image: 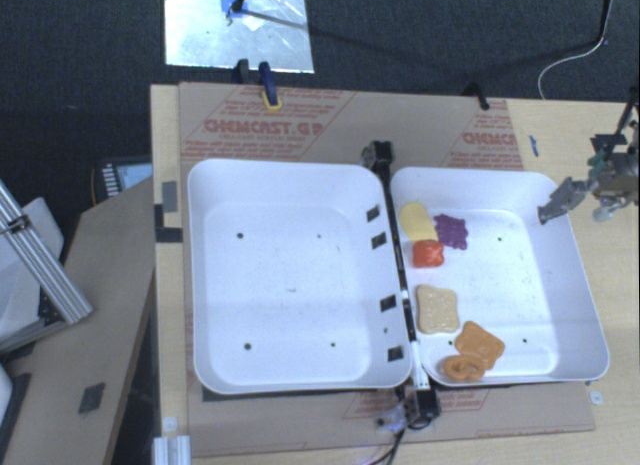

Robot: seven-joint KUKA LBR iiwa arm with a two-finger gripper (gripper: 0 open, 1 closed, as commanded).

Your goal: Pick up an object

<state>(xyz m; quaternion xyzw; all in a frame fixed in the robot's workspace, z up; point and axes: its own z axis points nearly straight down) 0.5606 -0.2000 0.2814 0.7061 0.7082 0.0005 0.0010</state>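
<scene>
Right bin point(560, 283): red object point(428, 252) well apart from end effector point(562, 199).

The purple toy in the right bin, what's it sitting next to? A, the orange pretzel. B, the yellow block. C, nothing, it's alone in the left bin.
B: the purple toy lies in the right bin just right of the yellow block, far from the orange pretzel.
</scene>
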